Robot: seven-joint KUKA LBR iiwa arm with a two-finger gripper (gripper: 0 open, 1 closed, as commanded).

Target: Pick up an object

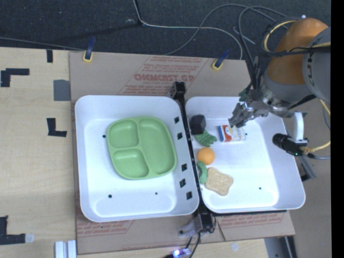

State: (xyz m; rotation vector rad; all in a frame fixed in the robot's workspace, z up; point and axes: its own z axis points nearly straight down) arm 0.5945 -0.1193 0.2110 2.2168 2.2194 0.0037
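Observation:
In the right bin (279, 195) lie a small red, white and blue carton (232, 134), a black block (198, 124), a green leafy piece (206, 139), an orange ball (205, 156), a tan slice of bread (219, 181) and a green bit (202, 172) beside it. My gripper (238, 118) hangs just above the carton's upper edge, pointing down and to the left. Nothing shows between its fingers.
A green divided plate (141, 147) lies in the left bin (94, 198). A black divider with clips (184, 144) runs between the two bins. Cables loop across the dark surface at the back. A black connector (285, 142) juts over the right bin's right rim.

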